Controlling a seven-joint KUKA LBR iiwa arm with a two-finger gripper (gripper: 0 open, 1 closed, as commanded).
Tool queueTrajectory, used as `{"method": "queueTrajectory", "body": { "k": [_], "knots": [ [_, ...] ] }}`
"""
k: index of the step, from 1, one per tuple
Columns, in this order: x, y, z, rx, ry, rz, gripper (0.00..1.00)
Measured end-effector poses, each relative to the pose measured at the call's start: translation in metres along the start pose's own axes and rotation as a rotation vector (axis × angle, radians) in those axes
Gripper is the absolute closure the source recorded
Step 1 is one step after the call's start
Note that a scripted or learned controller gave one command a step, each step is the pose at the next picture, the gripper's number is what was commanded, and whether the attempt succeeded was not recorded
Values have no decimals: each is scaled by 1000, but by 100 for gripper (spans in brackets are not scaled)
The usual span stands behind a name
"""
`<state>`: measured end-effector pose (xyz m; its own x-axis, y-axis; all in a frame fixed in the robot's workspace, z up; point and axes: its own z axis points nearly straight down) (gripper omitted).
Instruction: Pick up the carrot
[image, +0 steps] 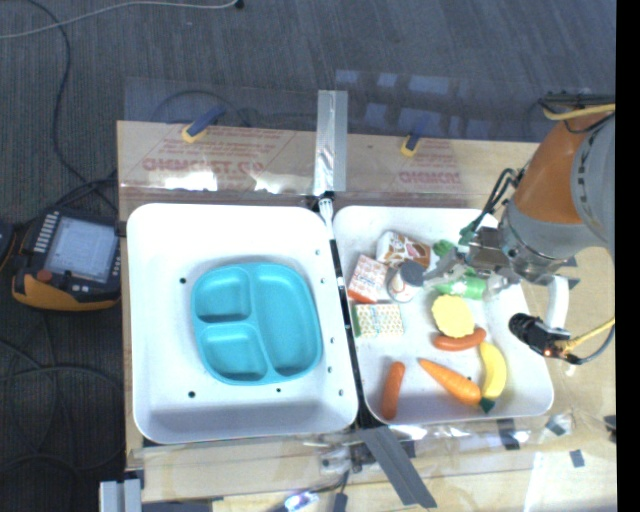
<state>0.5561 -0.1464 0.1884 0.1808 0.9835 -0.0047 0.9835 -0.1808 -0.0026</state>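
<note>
The carrot (449, 379), a tapered orange cone with a smooth matte skin, is lying in the right bin (530, 405) near its front wall, between a rounded red-orange sausage (392, 389) and a curved glossy yellow banana (491, 371). The gripper (462, 272) is hovering above the bin's upper right area, well apart from the carrot; whether it is apart or together cannot be told. A moulded turquoise plastic tray (255, 321) with three compartments is sitting in the left bin (160, 235).
</note>
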Motion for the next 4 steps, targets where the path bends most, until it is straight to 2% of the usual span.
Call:
{"method": "queueTrajectory", "body": {
  "k": [1,2,3,4],
  "knots": [
    [-12,37,-115,-1,0,166,0],
    [-46,-16,37,2,4,-44,0],
    [5,-75,21,4,5,162,0],
    [27,-72,24,5,2,534,0]
  ]
}}
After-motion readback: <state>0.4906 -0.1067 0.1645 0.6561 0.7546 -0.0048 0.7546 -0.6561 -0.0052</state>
